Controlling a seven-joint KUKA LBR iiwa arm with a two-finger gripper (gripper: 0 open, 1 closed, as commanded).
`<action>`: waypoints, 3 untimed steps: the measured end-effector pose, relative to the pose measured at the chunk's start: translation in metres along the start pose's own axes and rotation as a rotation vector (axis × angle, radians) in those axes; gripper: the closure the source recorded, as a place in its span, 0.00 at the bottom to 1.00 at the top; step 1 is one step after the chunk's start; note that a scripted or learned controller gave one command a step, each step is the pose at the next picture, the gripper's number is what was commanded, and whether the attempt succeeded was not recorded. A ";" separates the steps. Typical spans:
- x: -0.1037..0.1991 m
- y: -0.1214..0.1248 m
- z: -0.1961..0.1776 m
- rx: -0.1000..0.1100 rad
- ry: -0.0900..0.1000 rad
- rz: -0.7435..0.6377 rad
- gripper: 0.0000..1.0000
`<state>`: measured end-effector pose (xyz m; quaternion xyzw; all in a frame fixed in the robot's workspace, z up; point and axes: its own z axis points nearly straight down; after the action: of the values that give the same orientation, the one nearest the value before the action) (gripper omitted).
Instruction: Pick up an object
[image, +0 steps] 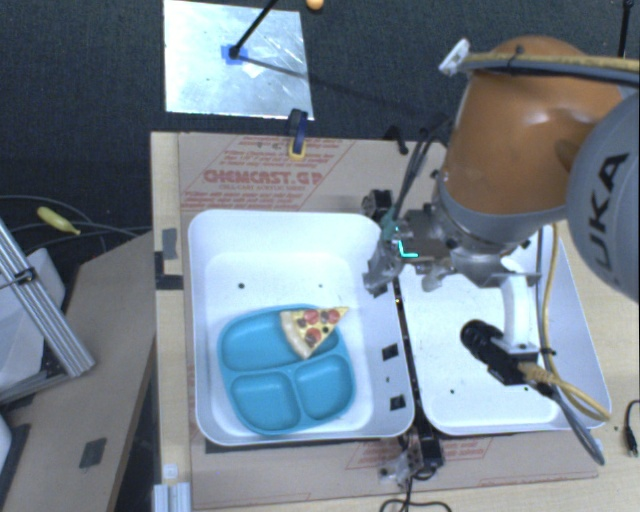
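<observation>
My arm (600, 190) is bulky grey casing with part of the black maker's lettering showing. Above the wrist sits a broad, glossy orange band (520, 120). A yellowish cable runs along its twelve o'clock edge. At the band's seven o'clock, grey metal hardware with a small teal light (403, 247) glowing.

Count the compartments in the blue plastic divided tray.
3. The blue plastic divided tray in the left white bin has one large upper-left compartment, where a toy pizza slice overlaps its right rim, and two smaller ones along the lower edge.
</observation>
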<state>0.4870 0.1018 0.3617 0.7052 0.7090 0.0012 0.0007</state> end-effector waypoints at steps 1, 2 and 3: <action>-0.024 0.063 0.140 0.013 -0.005 0.008 0.00; 0.048 0.014 0.155 0.007 0.002 -0.005 0.00; 0.118 0.004 0.262 -0.019 0.000 -0.004 0.00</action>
<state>0.4908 0.2196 0.0997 0.7038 0.7103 0.0081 0.0075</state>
